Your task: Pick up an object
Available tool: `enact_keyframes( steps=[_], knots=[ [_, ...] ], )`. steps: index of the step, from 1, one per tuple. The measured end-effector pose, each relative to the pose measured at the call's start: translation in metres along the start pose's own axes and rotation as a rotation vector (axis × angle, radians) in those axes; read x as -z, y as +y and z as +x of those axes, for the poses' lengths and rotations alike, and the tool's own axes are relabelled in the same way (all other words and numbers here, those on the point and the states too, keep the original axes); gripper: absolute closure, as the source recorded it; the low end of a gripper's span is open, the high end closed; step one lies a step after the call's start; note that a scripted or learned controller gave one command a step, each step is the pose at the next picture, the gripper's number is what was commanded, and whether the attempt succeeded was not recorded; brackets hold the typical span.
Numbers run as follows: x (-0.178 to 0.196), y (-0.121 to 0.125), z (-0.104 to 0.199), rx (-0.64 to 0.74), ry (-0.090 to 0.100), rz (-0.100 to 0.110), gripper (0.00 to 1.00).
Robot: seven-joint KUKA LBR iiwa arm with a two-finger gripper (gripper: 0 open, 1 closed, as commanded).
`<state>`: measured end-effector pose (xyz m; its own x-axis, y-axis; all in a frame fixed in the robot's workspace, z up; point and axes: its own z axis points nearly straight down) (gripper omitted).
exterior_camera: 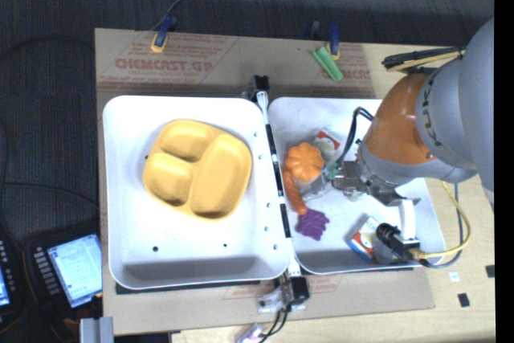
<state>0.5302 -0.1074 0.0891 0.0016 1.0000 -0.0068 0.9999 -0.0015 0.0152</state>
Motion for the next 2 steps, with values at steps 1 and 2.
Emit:
enact_keyframes(
  steps=[1, 2],
  knots=[
    [0.0106, 0.0011, 0.0003, 0.0, 0.002, 0.0, 1.0],
    [0.0105, 0.0009, 0.0003, 0.0, 0.002, 0.0, 0.0]
  ],
)
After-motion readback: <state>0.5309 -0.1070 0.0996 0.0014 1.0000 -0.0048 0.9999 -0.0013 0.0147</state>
